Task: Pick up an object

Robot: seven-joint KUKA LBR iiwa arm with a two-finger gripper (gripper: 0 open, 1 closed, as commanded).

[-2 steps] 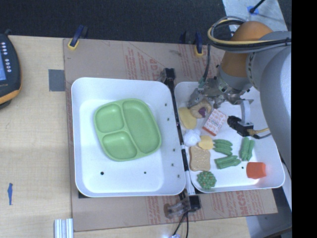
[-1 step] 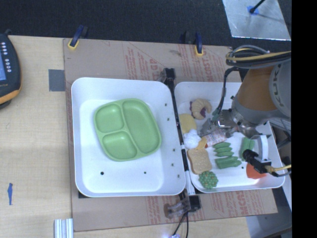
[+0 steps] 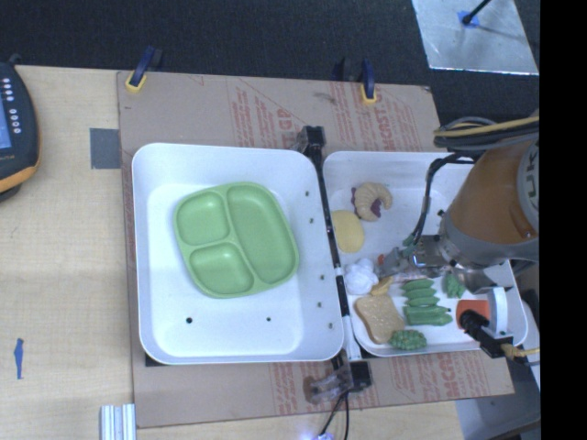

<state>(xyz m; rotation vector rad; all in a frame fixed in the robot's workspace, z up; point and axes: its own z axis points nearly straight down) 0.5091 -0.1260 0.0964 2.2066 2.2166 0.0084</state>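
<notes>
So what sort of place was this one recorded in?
Most likely a robotics lab bench, not a kitchen. Two white bins sit on cardboard clamped to a wooden table, a teach pendant lies at the left edge, and the food in the right bin looks like toys.

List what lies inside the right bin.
The right bin holds a doughnut, yellow piece, bread slice, green bean pods and broccoli. The arm covers the bin's right part.
</notes>
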